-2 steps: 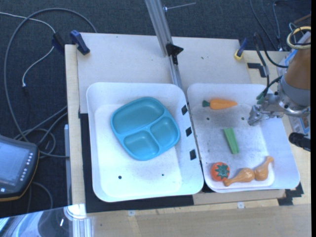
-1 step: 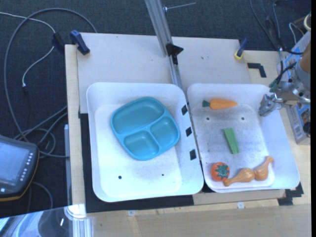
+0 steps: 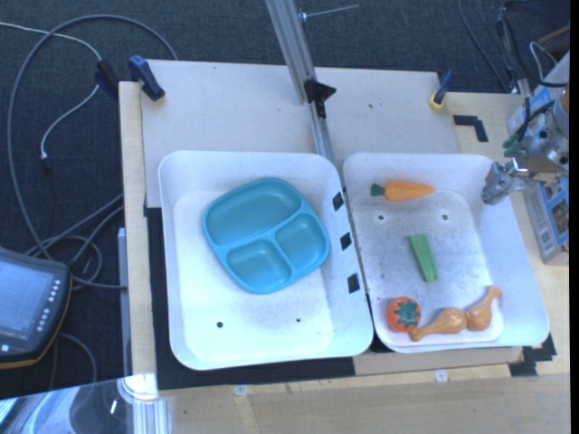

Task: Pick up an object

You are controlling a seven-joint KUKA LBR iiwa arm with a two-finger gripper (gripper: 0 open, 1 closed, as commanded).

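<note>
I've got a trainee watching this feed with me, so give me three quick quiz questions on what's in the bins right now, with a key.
1. True or false: the blue three-compartment plastic plate lies in the left white bin.
2. Which toy lies nearest the far edge of the right white bin? A) orange toy carrot B) green rectangular block C) red toy tomato
3. Fill in: the tan toy drumstick lies along the bin's ____ edge, beside the tomato.

Key: 1 true. 2 A. 3 near. The end effector hovers at the right bin's far right corner, apart from every toy.
</note>
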